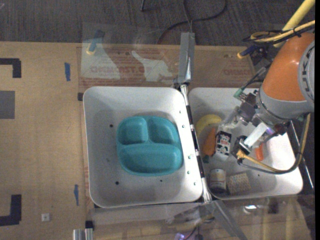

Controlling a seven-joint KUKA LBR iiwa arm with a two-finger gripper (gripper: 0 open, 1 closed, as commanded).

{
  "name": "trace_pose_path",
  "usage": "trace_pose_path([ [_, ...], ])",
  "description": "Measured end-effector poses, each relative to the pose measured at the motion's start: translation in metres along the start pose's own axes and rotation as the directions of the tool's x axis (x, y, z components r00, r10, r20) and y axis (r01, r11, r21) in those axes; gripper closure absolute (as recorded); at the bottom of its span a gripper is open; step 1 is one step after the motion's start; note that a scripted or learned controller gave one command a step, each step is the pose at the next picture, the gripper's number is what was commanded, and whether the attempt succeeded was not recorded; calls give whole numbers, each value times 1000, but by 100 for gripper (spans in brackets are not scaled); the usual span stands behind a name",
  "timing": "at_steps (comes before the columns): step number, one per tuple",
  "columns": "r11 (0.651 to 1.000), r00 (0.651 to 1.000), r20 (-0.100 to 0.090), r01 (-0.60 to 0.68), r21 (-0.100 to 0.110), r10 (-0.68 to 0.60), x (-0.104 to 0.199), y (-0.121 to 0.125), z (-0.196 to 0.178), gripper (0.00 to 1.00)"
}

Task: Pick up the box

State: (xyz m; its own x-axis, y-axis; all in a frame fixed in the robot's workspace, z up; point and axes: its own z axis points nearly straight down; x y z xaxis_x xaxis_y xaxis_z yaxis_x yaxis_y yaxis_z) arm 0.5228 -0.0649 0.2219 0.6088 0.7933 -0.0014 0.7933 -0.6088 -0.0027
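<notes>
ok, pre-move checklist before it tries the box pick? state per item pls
1. Box located: ok. The box stands in the right bin, near its middle.
2. Gripper over target: ok. The gripper sits just right of the box, close to it.
3. Finger state: cannot tell.
4. Box held: not ok. Nothing shows it between the fingers.
5. Clutter around target: not ok. An orange item and a yellow item crowd the box's left; a can lies below it.
6. Left bin: ok. The teal tray lies apart from the pick.
</notes>
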Motion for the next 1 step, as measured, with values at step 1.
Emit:
trace_pose_path([
  [1, 997, 997, 0, 77, -3, -77, -43, 75, -102, 0],
])
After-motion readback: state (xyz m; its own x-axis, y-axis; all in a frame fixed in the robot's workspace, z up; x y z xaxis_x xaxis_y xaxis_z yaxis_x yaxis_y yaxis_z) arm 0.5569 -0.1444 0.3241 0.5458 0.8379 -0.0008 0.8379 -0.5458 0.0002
